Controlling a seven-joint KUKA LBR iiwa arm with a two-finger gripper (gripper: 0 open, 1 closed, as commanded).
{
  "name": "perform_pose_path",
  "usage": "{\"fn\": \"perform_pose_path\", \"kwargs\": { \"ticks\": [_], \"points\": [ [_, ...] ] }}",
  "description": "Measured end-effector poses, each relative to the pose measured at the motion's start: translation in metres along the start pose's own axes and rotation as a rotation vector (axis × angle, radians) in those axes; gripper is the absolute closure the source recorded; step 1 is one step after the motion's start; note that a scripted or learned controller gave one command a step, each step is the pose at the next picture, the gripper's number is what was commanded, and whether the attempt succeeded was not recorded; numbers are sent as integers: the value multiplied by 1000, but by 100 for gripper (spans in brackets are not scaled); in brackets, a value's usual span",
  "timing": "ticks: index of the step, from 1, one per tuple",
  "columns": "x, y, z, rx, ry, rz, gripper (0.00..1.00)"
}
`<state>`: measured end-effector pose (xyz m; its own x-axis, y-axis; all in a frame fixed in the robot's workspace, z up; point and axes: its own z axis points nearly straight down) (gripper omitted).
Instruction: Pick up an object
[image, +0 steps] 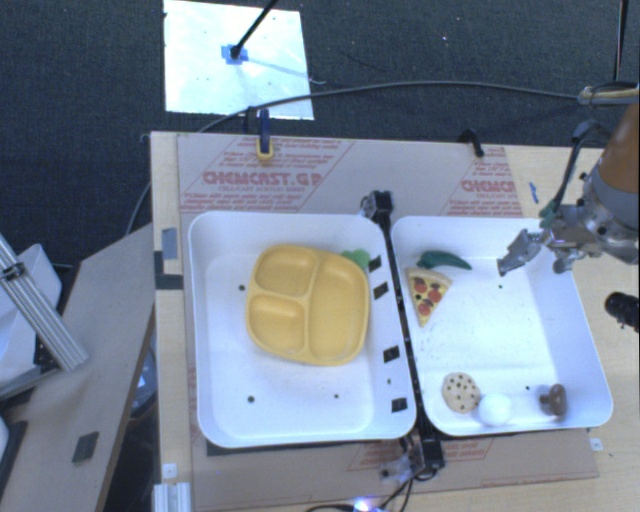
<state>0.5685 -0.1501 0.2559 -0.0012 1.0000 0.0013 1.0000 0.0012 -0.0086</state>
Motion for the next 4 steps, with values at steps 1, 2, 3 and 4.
{"fn": "perform_pose_path", "kwargs": {
  "ticks": [1,2,3,4],
  "points": [
    [0,2,-6,-10,-2,-2,0],
    [3,1,57,-6,-1,0,0],
    [10,9,109,-7,-1,-4,0],
    [8,13,152,-7,-1,0,0]
  ]
}}
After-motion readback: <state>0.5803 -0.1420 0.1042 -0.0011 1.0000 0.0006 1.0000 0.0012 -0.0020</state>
